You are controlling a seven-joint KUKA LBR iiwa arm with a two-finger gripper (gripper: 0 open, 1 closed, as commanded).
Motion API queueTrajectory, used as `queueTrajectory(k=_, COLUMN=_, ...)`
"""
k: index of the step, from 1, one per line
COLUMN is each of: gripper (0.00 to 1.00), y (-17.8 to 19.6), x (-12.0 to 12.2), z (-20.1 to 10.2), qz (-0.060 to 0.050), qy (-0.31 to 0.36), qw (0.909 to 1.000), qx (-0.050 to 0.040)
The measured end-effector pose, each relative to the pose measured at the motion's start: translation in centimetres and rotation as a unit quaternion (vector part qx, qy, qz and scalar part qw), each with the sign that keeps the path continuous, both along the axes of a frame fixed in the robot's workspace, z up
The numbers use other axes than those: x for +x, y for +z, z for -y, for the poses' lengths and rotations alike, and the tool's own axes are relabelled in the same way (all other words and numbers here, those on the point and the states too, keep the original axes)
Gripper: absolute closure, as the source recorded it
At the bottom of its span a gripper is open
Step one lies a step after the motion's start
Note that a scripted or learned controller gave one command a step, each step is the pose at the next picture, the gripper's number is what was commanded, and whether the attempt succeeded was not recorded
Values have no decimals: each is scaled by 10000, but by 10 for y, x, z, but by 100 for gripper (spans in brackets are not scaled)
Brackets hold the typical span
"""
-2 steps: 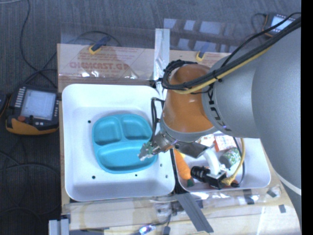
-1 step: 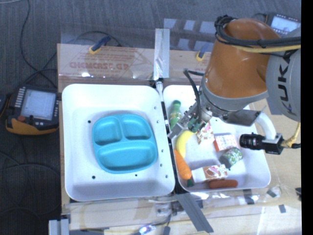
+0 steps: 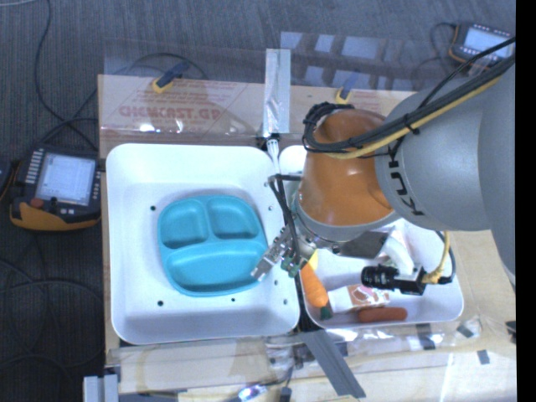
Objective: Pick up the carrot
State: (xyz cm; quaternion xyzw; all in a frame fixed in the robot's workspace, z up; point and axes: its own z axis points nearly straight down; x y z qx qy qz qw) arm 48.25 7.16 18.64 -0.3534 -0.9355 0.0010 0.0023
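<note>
Carrot (image 3: 314,286) lies in the right bin (image 3: 448,306), upper end tucked under the gripper (image 3: 287,260).
My arm (image 3: 394,174) hides most of that bin; whether the gripper is open or closed, I cannot tell.

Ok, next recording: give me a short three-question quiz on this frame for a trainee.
1. True or false: the carrot lies in the right bin.
2. What sits in the left bin? A) blue divided plate B) red bowl C) metal pan
3. Fill in: the gripper is at the carrot's ____ end.

Key: 1 true. 2 A, the blue divided plate. 3 upper, by the wall between the bins; the fingers' state is unclear.
</note>
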Motion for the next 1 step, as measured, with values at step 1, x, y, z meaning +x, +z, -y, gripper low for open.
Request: queueTrajectory(k=1, gripper=100, y=38, x=52, z=31, qz=16, qy=-2071, qw=9783, qx=-21)
